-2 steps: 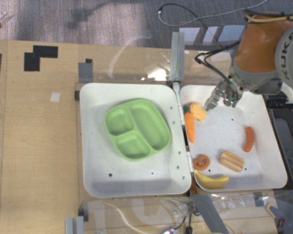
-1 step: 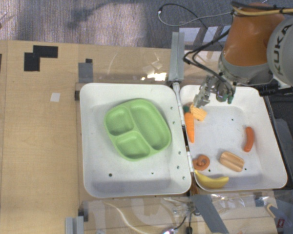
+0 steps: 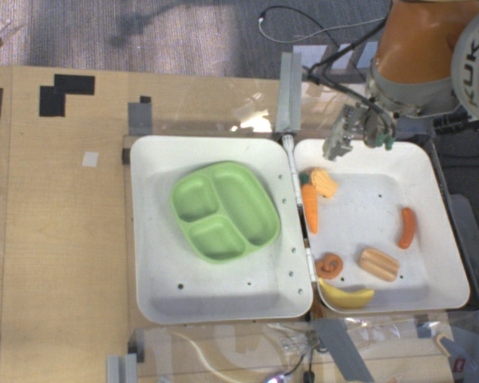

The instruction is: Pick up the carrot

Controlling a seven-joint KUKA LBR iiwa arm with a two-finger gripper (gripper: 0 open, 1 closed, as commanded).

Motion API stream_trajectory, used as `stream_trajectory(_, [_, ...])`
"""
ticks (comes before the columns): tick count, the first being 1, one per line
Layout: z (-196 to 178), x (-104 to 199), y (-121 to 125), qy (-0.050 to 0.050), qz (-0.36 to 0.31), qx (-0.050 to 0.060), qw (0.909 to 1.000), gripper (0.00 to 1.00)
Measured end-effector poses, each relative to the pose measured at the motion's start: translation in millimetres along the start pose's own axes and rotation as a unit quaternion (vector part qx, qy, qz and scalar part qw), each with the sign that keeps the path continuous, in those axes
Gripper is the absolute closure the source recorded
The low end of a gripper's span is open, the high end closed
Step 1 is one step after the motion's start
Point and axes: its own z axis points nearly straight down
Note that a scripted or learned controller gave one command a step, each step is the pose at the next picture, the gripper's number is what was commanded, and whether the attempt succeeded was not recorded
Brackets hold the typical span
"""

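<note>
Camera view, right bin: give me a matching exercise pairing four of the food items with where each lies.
Things:
1. carrot
2. banana
3. sausage
4. bread roll

Places:
A. along the bin's near edge
B. toward the bin's right side
C. against the wall shared with the left bin
D. just right of the banana's upper end, near the front

Pairs: 1-C, 2-A, 3-B, 4-D

On the desk, the left bin holds a divided plate; in the right bin the carrot lies along the left wall, a banana at the front
</note>
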Motion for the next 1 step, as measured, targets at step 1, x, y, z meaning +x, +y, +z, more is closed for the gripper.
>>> stream_trajectory(1, [68.1,9.1,32.5,0.002,-0.135,-0.001,0.9908,1.00])
